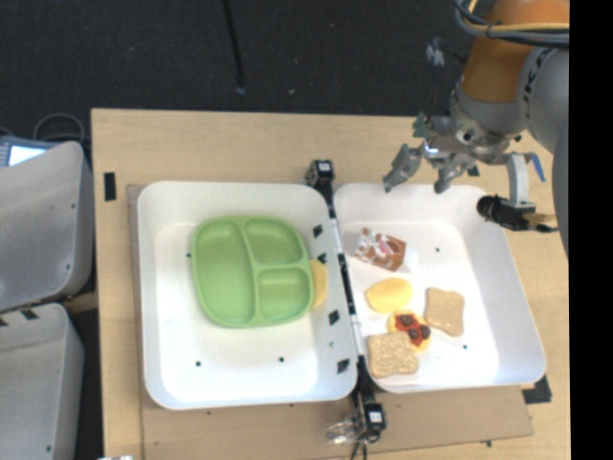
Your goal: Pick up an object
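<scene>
My gripper (421, 177) hangs open above the far rim of the right bin (498, 286), its two fingers spread apart with nothing between them. Below it in the right bin lie a clear wrapped snack (381, 248), a yellow lemon-like piece (389, 294), a tan toast slice (444, 310), a small red-and-black topped piece (413, 330) and a square cracker (393, 354). All of these sit nearer the camera than the gripper.
The left bin (172, 353) holds a green divided plate (252, 271) with a yellow item (319, 284) peeking out at its right edge. A black clip (319, 172) sits where the bins meet. Grey objects (38, 228) stand off the bench's left.
</scene>
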{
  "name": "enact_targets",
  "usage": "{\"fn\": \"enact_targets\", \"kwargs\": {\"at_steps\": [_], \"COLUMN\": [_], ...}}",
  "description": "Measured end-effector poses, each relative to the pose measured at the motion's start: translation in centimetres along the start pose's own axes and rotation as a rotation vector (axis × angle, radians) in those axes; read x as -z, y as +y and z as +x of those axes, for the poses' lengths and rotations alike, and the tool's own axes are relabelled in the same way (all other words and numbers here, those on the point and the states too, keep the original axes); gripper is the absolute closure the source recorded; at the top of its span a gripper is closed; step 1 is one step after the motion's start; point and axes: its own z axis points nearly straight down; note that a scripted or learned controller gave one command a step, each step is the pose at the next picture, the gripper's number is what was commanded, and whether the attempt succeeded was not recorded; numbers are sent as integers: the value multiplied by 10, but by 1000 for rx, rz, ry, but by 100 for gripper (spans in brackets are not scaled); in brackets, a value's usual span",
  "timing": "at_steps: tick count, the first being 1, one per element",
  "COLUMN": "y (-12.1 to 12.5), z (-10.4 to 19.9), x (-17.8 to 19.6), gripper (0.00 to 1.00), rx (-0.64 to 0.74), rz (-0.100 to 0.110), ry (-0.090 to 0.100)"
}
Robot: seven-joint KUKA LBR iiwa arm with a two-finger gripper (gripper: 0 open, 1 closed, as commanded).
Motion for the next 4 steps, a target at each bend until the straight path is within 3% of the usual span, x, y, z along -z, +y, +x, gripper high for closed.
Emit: {"fn": "enact_targets", "kwargs": {"at_steps": [1, 3, 4], "y": [2, 6, 6], "z": [0, 0, -1], "x": [9, -108, -143], "gripper": [0, 0, 0], "rx": [1, 2, 1], "rz": [-13, -8, -9], "ry": [-1, -3, -3]}}
